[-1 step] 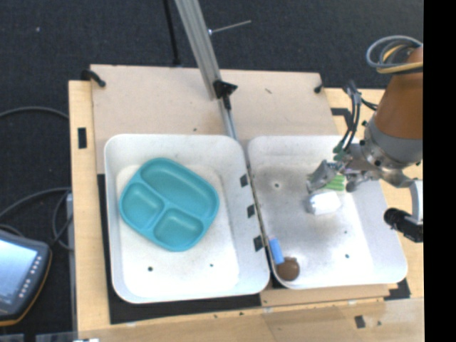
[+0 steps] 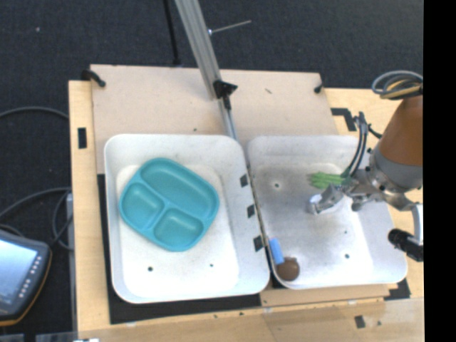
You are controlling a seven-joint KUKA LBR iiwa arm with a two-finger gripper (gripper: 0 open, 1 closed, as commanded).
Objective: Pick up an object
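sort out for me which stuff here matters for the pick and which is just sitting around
In the job:
gripper, low in the right bin
green object by the gripper
blue and brown item at that bin's near left corner

Lying about:
teal plate in the left bin
metal pole
handheld screen off the bench
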